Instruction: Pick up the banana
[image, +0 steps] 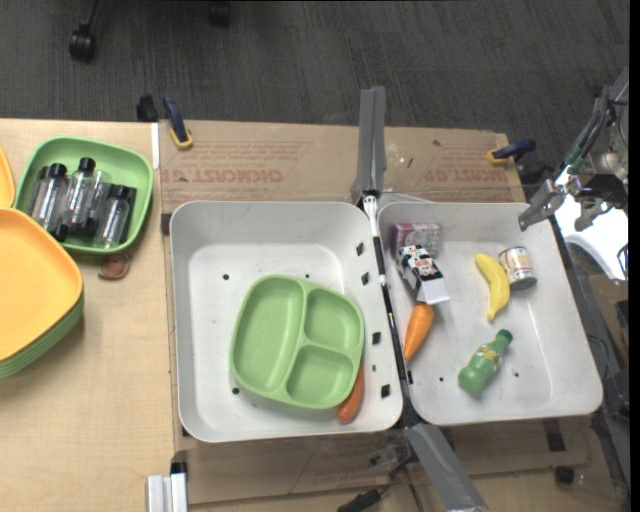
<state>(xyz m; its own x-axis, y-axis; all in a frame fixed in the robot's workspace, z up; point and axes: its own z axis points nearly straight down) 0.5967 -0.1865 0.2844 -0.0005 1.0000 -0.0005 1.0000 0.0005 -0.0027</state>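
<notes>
Banana (491, 284) lies in the right bin (575, 400), in its upper right part, running roughly top to bottom with a slight curve. A small can (517, 268) lies just beside it on the right, touching or nearly touching its upper half. A green bottle (484, 364) lies below the banana, tilted, with its cap towards the banana's lower end and a small gap between them. Near the bin's left wall sit a small printed carton (421, 262) and, below it, a carrot (417, 331), both well apart from the banana.

The left bin (200, 400) holds a green divided plate (298, 342); an orange item (352, 398) protrudes from under the plate's lower right edge.

The gripper (545, 203) is at the upper right corner of the right bin, above its rim and apart from the banana. The state of the jaws cannot be determined; nothing is seen between them.

On the desk (90, 430) to the left stand stacked orange plates (35, 300) and a green tray (85, 195) of small bottles.
</notes>
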